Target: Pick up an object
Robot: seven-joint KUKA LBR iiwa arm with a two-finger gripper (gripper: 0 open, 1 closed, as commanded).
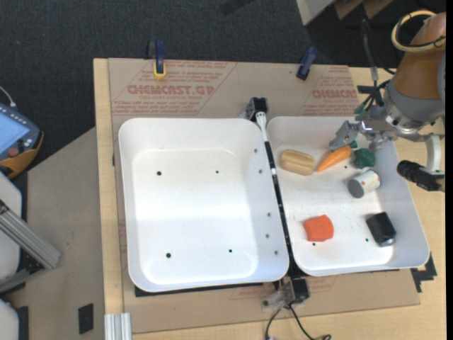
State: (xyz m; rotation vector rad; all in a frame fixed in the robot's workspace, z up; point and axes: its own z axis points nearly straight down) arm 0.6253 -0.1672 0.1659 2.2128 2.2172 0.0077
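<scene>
The right bin [407,250] holds several objects. An orange carrot-shaped piece [333,159] lies slanted beside a tan bread-like roll [297,161]. A small teal item [364,157] sits just right of the carrot, with a grey-white cylinder [362,183] below it. Nearer the front lie an orange-red block [319,228] and a black block [381,229]. My gripper [357,137] reaches in from the right and hangs open at the bin's far side, over the carrot's thick end and the teal item. Nothing is held between its fingers.
The left bin [134,190] stands beside the right one, split from it by a dark ridge [272,183]. Both rest on a cardboard sheet [177,83] held by clamps at the back. The arm's orange band [419,62] rises at the far right.
</scene>
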